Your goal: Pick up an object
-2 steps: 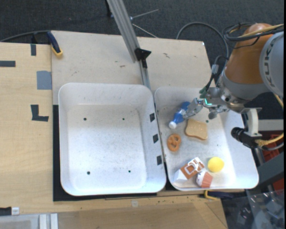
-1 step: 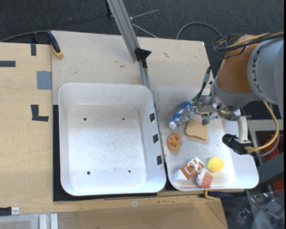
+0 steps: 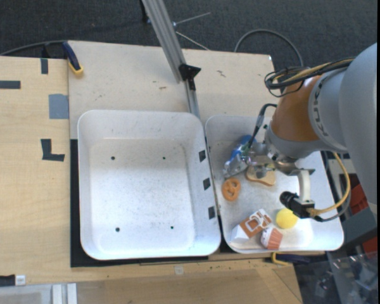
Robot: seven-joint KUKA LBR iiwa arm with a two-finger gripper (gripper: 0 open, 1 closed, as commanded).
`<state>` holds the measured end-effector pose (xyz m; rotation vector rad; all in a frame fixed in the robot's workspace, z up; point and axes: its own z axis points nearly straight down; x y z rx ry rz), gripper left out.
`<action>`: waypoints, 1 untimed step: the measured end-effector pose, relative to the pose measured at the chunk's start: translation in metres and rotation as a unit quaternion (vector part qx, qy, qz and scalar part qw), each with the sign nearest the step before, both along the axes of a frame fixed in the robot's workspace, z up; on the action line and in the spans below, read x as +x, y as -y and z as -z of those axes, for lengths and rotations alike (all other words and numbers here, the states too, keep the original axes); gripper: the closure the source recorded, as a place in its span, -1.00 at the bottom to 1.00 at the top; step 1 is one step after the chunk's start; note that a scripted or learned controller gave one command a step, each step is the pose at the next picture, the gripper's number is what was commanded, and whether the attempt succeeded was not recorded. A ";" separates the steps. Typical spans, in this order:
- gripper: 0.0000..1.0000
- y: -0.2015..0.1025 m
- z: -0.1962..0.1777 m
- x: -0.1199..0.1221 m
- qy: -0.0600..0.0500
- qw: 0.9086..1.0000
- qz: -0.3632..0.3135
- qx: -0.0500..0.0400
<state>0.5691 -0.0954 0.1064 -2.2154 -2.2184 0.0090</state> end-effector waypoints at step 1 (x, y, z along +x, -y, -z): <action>-1.00 0.002 0.015 0.002 0.007 1.000 0.000 -0.003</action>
